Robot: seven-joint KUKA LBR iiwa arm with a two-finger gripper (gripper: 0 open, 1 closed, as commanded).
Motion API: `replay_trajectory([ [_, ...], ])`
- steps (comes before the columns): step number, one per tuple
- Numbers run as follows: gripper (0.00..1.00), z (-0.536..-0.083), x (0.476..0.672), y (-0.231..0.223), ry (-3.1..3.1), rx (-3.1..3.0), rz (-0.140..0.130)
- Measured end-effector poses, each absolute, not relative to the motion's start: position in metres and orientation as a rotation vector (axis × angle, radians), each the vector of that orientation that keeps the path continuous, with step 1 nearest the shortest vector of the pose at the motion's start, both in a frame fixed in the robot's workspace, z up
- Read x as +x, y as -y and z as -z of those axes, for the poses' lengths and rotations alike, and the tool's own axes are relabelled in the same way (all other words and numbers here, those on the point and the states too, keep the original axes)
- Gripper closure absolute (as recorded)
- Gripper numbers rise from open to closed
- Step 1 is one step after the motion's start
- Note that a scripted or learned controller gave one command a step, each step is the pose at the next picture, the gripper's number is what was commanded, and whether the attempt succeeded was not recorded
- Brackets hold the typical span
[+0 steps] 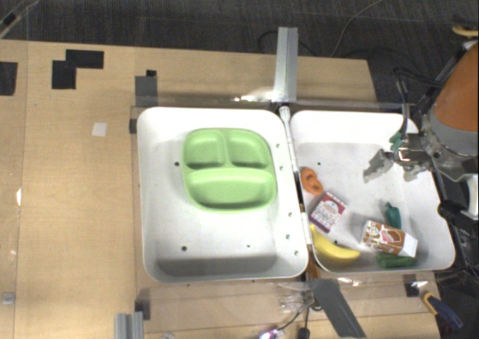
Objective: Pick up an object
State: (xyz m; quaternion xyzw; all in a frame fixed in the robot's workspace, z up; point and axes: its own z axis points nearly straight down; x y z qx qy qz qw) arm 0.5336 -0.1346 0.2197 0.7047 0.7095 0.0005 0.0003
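In the right bin (352, 135) lie several small objects. An orange piece (309, 180) rests near the left wall, and a pink and white packet (327, 212) sits just below it. A yellow banana (333, 249) lies at the front. A brown and white carton (388, 238) sits front right, between a dark green item (392, 215) and another green item (394, 260). My gripper (393, 168) hangs over the bare upper right part of this bin. It is open, its fingers spread with nothing between them, up and to the right of the objects.
The left bin (161, 203) holds a light green divided plate (227, 167). A metal post (287, 64) stands behind the wall shared by the two bins. The arm's orange band (458, 94) is at the right edge, with cables beside it.
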Motion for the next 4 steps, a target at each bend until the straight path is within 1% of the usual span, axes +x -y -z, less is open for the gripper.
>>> replay_trajectory([
  [1, 0.00, -0.193, 0.506, 0.165, -2.079, 2.355, -0.003],
  [2, 0.00, -0.090, 0.528, 0.189, -2.049, 2.369, -0.013],
  [3, 0.00, -0.091, 0.494, 0.180, -2.139, 2.276, -0.019],
  [4, 1.00, -0.101, 0.497, 0.177, -2.147, 2.274, -0.027],
])
